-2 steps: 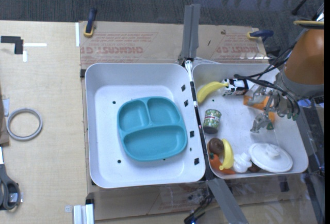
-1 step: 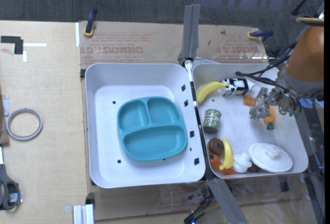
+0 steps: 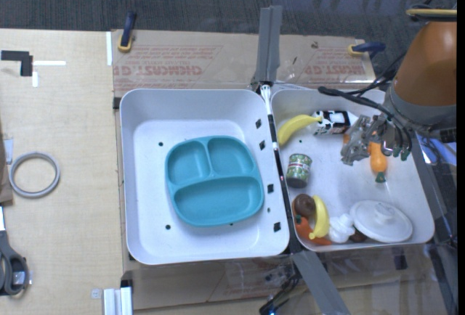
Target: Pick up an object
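Note:
My gripper point(image 3: 375, 146) hangs over the right bin point(image 3: 330, 183), near its back right part. A small orange carrot-like toy point(image 3: 377, 160) sits between its metal fingers point(image 3: 354, 150) and dangles below them, so the gripper is shut on it. Also in the right bin are a yellow banana point(image 3: 293, 127), a black-and-white toy point(image 3: 334, 122), a small green-labelled can point(image 3: 298, 169), a white round lid point(image 3: 383, 221) and a cluster of brown, yellow and white toy food point(image 3: 318, 217).
The left bin point(image 3: 142, 161) holds a blue divided plate point(image 3: 215, 180). A grey divider bar point(image 3: 269, 45) runs back from between the bins. On the wooden bench at left lie a grey tape ring point(image 3: 33, 174) and scissors point(image 3: 11, 271).

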Controlling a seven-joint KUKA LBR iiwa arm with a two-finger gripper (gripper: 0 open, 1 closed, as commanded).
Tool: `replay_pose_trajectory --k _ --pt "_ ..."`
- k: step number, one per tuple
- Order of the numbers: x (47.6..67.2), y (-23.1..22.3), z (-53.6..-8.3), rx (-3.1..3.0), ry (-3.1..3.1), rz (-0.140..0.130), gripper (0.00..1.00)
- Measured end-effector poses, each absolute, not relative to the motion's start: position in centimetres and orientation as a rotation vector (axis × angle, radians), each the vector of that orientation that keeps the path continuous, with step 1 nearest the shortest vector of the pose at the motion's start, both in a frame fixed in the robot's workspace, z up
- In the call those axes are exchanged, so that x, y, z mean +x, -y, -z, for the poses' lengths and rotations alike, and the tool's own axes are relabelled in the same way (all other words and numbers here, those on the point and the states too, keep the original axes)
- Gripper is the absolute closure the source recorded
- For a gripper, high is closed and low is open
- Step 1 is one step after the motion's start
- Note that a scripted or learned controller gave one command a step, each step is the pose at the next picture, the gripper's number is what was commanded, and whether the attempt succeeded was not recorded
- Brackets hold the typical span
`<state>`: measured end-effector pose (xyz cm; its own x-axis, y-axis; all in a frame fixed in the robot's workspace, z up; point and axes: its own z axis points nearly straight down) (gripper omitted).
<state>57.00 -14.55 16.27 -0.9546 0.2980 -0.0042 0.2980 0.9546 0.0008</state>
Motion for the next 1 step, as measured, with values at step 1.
replay_pose_trajectory --k 1 --pt "51.67 12.00 -9.14 0.086 -3.141 -0.001 1.00"
